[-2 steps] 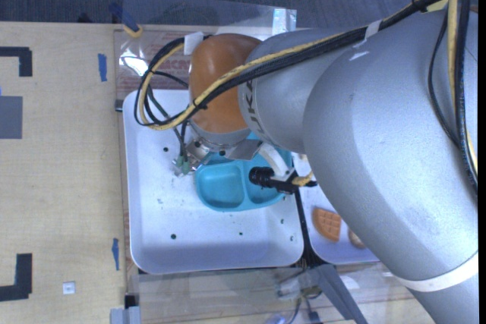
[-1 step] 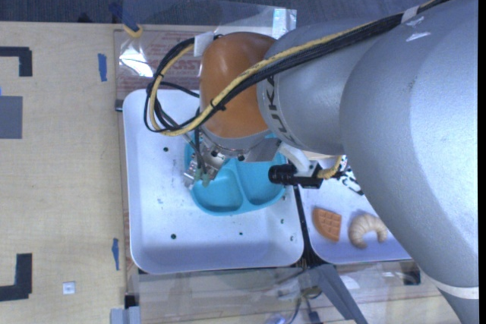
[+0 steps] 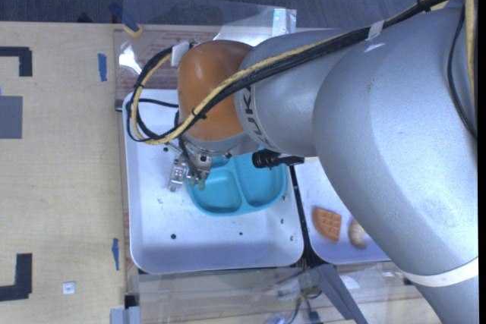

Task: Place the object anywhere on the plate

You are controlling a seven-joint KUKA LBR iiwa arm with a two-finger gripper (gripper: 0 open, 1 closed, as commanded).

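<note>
Your gripper hangs over the left rim of the blue divided plate in the left bin; whether it is spread or closed you cannot tell. In the right bin, well apart, lie a waffle-like piece and a small roundish item.

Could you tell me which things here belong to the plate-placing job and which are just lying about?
Job:
blue plate in the left bin
gripper at the plate's left rim

Lying about, in the right bin:
waffle-like piece
small tan object
</note>
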